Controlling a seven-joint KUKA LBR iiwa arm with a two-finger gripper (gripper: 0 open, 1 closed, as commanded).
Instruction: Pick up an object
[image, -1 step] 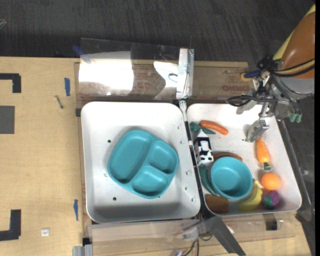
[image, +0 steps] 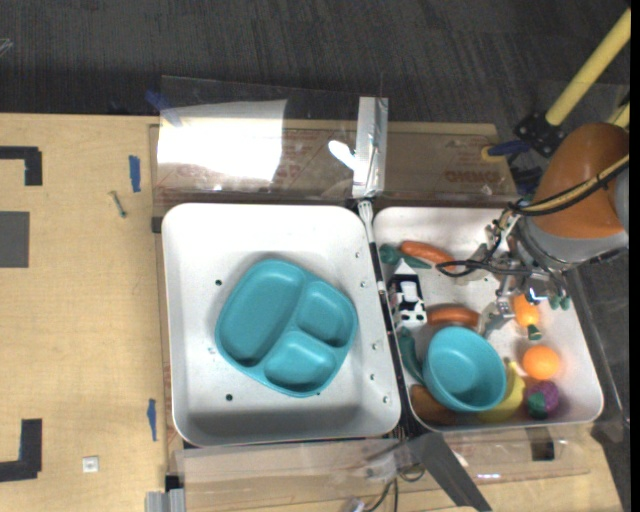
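Right bin (image: 590, 385) crowded w/ toy food: orange ball (image: 541, 361), carrot (image: 425, 252), sausage-like piece (image: 452, 316), black-and-white cow toy (image: 408, 300), blue bowl (image: 463, 369) over a yellow item, purple piece (image: 543, 400) at lower right corner. Left bin (image: 190, 250) holds a blue divided plate (image: 287, 324). Tool (image: 512, 300) sits low over right bin, just beside a small orange piece (image: 527, 315); whether spread or pressed together, cannot tell, cables and brackets in the way. Nothing visibly pinched. Judgement: items look light, hard plastic, smooth, prob. slippery; ball likely to roll out. Carrot or sausage best bet, taken across narrow middle. Bowl: rim only
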